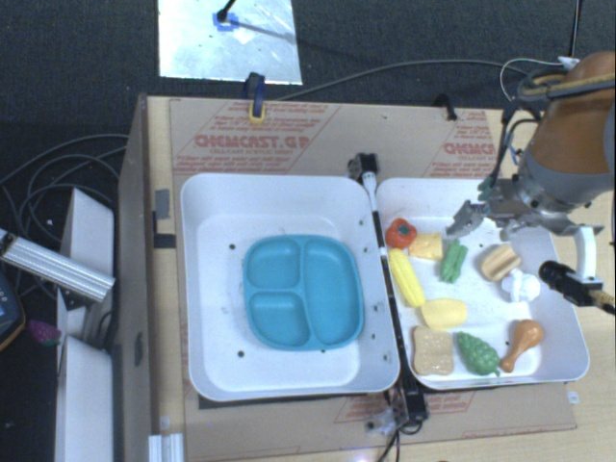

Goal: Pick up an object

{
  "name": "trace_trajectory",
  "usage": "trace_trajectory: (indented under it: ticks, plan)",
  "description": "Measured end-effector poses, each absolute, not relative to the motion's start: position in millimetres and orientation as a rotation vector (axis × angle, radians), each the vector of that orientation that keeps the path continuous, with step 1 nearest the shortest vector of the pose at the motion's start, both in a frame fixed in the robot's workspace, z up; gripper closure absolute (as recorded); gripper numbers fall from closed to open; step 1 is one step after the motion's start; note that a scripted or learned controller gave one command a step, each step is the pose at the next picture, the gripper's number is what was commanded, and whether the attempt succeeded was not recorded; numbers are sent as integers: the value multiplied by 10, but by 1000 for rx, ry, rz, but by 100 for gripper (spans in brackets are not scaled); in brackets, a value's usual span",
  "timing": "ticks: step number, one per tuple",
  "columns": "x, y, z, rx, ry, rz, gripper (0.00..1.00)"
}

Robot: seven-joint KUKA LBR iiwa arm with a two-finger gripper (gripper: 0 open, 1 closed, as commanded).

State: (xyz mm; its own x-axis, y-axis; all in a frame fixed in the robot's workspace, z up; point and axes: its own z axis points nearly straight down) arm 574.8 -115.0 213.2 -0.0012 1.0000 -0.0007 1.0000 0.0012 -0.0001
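The arm (573, 123) comes in from three o'clock and hangs over the back of the right bin (577, 359), and there are the jaws (481, 215), parted and with nothing between them, hovering above the bin floor. Just toward seven o'clock from them sits the green pepper (453, 261), close but not touched. At nine o'clock of that pepper, a red tomato (401, 232) and a pale yellow wedge (426, 247) side by side. The corn cob (405, 276) lies along the bin's left wall, a lemon (444, 312) just below it. Toast slice (433, 350) and broccoli (477, 353) hold the front edge, the drumstick (523, 341) at four o'clock. A bread roll (500, 261) and a white piece (521, 286) lie under the wrist. Across in the left bin (217, 258), a blue divided plate (302, 291) sits alone on this cardboard-topped surface (289, 138).
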Motion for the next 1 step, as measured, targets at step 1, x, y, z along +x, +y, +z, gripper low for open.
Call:
trace_trajectory:
  ticks: [1]
  plan:
    - [5852, -1301, 864, 2220, 2222, 0, 0]
